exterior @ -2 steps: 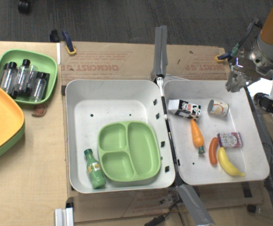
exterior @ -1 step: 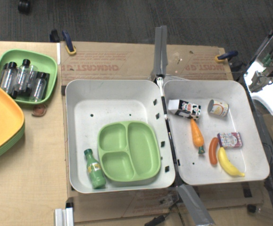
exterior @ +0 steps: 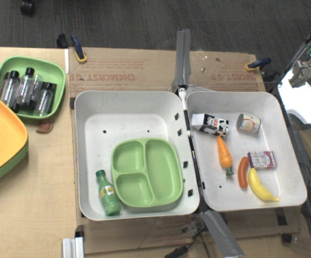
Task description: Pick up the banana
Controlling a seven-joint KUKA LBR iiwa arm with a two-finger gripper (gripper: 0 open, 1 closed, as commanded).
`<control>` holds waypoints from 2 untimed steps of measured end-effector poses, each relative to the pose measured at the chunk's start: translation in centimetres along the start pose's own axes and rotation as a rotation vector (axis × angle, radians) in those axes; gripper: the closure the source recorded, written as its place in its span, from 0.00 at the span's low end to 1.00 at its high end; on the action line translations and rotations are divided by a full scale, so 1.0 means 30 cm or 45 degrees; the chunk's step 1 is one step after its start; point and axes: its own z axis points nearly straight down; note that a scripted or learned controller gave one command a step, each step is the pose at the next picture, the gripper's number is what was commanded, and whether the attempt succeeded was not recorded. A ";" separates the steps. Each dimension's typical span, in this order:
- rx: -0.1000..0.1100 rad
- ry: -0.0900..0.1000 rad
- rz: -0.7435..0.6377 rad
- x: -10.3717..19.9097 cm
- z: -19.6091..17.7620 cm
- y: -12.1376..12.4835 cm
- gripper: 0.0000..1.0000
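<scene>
The smooth, curved yellow banana (exterior: 262,186) lies in the near right corner of the right white bin (exterior: 289,144), just beside a red-orange sausage-shaped toy (exterior: 243,172) and under a pink packet (exterior: 261,159), a carrot (exterior: 224,153) farther left, its long axis slanting from upper left to lower right

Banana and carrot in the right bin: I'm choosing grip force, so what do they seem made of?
Banana: probably moulded plastic, smooth with a slight sheen and uniformly yellow. Carrot: likely the same toy plastic, flat even orange with a green tip. Hardness cannot be judged from this view.
</scene>
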 end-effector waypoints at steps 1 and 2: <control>0.001 0.000 0.153 -0.004 -0.111 0.064 1.00; 0.002 0.000 0.292 0.004 -0.219 0.097 1.00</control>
